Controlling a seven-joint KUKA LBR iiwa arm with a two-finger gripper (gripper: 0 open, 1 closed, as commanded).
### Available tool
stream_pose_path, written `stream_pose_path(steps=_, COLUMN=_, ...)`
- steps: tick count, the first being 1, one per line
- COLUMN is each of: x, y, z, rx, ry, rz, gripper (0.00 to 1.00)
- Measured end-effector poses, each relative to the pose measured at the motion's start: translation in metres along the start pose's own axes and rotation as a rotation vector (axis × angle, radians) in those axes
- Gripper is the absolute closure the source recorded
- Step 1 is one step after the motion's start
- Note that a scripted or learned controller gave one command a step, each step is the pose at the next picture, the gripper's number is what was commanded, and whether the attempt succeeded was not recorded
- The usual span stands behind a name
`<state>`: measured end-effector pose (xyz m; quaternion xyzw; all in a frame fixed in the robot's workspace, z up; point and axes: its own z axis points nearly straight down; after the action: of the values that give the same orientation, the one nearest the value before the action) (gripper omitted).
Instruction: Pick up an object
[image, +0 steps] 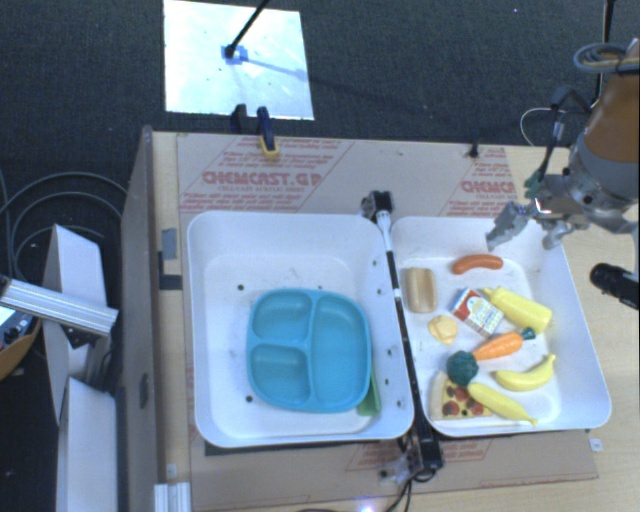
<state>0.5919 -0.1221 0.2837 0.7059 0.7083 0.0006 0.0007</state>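
Note:
The right bin (585, 345) holds several toy foods: a sausage (477, 264), a bread slice (419, 289), a small red and white carton (478, 312), a yellow bottle (519, 308), a carrot (499, 346), broccoli (461, 367), two bananas (527, 375), a pizza slice (455, 398) and a small yellow piece (443, 328). My gripper (528, 228) hangs open above the bin's far right corner, its two grey fingers (505, 227) spread apart with nothing between them. It is up and to the right of the sausage.
The left bin (225, 250) holds a blue divided plate (307, 349) with a green item (371, 400) peeking out at its lower right edge. A black rod (390, 262) runs along the seam between the bins. Cardboard lies under both bins.

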Motion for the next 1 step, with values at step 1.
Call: stream_pose_path(steps=1, x=0.0088, y=-0.0148, z=0.1310, rx=0.012, ry=0.003, rz=0.002, gripper=0.00)
